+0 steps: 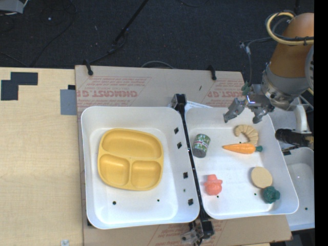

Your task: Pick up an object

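My gripper (246, 113) hangs over the back edge of the right bin (230, 209), its two fingers spread open with nothing between them. Just below it lies a tan curled croissant-like piece (247, 132), and under that an orange carrot (239, 148) with a green tip. A small green-labelled can (201, 145) stands near the bin's left wall. A red-orange toy (212, 185) lies toward the front. At the front right are a tan round cookie (261, 177) and a dark green broccoli-like lump (270, 194).
The left bin (97, 204) holds a yellow divided plate (131, 159). A black divider (185, 152) runs between the two bins. Cardboard lies under both bins, and a wooden bench top spreads to the left.
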`<state>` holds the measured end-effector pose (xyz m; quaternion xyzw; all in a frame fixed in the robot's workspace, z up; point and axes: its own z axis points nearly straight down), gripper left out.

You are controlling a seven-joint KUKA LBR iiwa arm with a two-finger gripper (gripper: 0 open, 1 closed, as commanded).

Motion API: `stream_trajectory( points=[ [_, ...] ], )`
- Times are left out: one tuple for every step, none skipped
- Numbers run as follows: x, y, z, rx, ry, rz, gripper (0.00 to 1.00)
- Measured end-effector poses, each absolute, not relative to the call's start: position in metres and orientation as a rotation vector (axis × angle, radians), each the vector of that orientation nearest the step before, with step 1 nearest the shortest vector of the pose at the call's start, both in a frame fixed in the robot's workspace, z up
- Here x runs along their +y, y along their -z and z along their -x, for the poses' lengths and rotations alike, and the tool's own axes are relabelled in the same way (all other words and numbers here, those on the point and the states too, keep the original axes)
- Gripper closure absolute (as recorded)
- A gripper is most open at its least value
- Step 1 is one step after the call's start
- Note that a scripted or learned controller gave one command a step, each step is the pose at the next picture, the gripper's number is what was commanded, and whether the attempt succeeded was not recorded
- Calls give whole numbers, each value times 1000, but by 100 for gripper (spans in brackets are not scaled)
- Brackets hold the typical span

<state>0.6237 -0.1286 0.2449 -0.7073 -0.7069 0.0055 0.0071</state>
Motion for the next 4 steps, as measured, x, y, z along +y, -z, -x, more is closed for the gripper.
stream_trajectory(
  points=[
    [-128, -252, -626, -2219, -7, 2216, 0],
    [-133, -204, -624, -2215, -11, 2214, 0],
    [-136, -139, -627, -2214, -12, 2214, 0],
    [-135, -83, -627, -2217, -7, 2217, 0]
  ],
)
